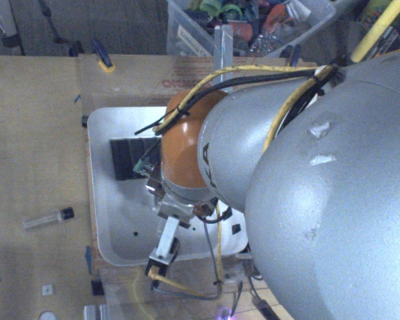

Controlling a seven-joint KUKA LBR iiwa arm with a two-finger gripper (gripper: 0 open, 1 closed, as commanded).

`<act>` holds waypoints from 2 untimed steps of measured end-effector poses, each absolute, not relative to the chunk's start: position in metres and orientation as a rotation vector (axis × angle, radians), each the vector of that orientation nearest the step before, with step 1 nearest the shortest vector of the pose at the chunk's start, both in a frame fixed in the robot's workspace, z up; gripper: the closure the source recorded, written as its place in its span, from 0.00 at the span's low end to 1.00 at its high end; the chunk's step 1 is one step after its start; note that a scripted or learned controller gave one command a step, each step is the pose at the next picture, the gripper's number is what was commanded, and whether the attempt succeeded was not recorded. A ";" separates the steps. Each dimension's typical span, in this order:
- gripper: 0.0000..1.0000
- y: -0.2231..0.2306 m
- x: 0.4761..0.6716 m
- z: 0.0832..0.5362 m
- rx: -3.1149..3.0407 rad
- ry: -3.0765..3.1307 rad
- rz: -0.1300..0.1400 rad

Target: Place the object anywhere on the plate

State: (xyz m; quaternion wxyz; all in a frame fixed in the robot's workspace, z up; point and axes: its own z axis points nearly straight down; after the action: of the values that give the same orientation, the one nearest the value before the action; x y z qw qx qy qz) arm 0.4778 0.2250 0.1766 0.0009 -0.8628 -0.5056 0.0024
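We see the arm (320, 179) coming in from the right and covering most of that side, its big grey link bent down and left, the orange band (183, 149) sitting over the white bin (100, 179) with the wrist pointed down into it. Yellow and black cables run along the top of the link to the band. Behind the bin stands a clear tub (253, 15) packed with colourful bits. A dark flat rectangle (128, 157) lies in the bin's far-left part, its right end under the wrist; plate or object, we cannot tell. The gripper (168, 213) sits below the band over the bin's middle; spread or closed, we cannot tell. A small clear vial (48, 217) with a dark cap lies on the bench left of the bin.
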 end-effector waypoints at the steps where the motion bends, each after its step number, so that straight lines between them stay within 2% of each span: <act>1: 1.00 0.224 0.512 0.236 -2.408 -2.018 0.002; 2: 1.00 0.224 0.588 0.216 -2.083 -2.351 0.000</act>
State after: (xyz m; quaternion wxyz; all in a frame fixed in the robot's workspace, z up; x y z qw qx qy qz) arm 0.5877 0.2242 0.2161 0.0000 -0.6632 -0.7485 0.0001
